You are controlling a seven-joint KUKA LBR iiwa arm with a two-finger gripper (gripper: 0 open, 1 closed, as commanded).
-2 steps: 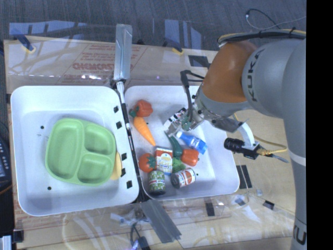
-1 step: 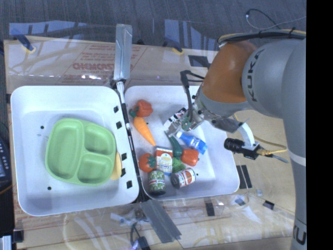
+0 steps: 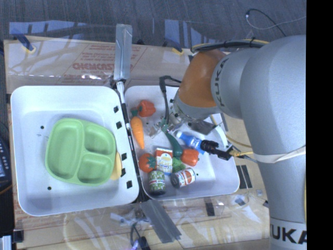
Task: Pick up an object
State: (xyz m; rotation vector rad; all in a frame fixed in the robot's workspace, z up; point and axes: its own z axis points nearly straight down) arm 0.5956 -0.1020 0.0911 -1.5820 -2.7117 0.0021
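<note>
Two shallow white bins are seen side by side on the bench. The left bin (image 3: 26,139) is occupied by a green divided plate (image 3: 80,151), beneath whose right edge a small yellow item (image 3: 118,166) is partly hidden. The right bin (image 3: 229,178) is crowded with toy food. A red tomato-like piece (image 3: 146,108) is placed near the bin's upper left, and an orange carrot (image 3: 137,132) is laid lengthwise just below it, close to the dividing wall. Toward the front of the bin, a small carton with a fruit label (image 3: 164,160) is flanked by a second red-orange piece (image 3: 146,163) on its left and a red pepper (image 3: 190,157) on its right. A dark jar (image 3: 156,182) and a tin with a red label (image 3: 183,177), lying on its side, are found nearest the front rim. A blue bottle (image 3: 188,139) is laid at a slant just above the red pepper.

The grey arm (image 3: 270,113), with its orange band (image 3: 200,82), is extended from the right over the right bin. The gripper (image 3: 167,123) is lowered into the middle of this bin, between the carrot and the blue bottle, beside a green stalk-like piece (image 3: 174,142). Whether it is spread or closed cannot be told, and no object is seen to be gripped.
</note>
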